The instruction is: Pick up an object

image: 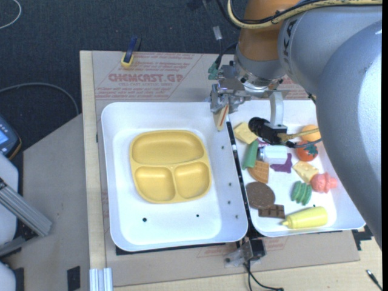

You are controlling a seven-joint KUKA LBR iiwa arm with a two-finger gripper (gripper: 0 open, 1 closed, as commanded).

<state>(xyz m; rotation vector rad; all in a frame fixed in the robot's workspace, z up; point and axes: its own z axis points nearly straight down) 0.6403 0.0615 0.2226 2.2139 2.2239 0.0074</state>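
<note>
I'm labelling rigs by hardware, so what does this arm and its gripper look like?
The arm is bulky, rounded and light grey, with a glossy orange band above the wrist. Black and yellow cables loop beside the band. The gripper is a small dark metal unit with green fittings.

1. Left shallow white plastic bin (121,217): holds a yellow three-compartment plastic tray (170,165) near its middle.
2. Right shallow white plastic bin (345,214): touches the left bin; holds a cluster of small toy foods.
3. Yellow squeeze bottle (305,217): lies at that bin's near edge, just right of a brown chocolate bar piece (271,211).
4. Round brown cookie (260,194): just behind the chocolate.
5. Two-finger gripper (222,109): above the far end of the seam between bins.
</note>
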